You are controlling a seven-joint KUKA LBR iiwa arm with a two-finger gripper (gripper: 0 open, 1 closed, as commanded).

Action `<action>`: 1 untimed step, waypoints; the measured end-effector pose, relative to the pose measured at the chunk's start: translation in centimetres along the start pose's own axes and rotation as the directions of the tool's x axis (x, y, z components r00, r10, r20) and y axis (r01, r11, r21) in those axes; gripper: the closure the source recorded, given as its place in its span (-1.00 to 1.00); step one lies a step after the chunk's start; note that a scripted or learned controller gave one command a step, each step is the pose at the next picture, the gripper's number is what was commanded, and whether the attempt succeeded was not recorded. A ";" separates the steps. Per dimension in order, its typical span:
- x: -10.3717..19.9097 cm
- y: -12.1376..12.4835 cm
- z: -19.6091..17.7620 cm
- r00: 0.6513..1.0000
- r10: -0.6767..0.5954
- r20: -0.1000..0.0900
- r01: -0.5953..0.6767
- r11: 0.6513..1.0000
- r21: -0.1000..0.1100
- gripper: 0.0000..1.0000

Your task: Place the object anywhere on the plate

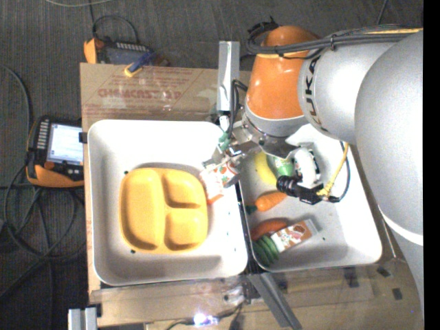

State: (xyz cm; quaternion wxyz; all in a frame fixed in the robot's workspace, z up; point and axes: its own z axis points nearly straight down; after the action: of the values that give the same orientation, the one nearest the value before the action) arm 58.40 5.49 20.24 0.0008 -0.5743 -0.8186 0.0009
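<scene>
The yellow plate (165, 208) sits in the left bin (103, 253), bare bin floor around it. At the plate's right edge, the gripper (221, 167) grips a small carton (218, 177) between its 2 fingers, just above the bin's right wall.

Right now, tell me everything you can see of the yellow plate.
The yellow plate is a rounded-square tray that looks like plastic, moulded into three compartments: one large on the left, two smaller on the right. It lies flat in the left white bin, slightly turned. A small white and red carton at the hand overlaps its upper right corner; whether they touch is unclear.
</scene>
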 end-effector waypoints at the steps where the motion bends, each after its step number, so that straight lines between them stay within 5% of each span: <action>1: 5.8 -0.9 2.4 0.999 -0.054 0.000 0.054 0.999 0.002 1.00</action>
State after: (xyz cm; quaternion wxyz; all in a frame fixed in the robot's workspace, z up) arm 55.55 10.59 17.89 0.0015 -0.5519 -0.8339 0.0015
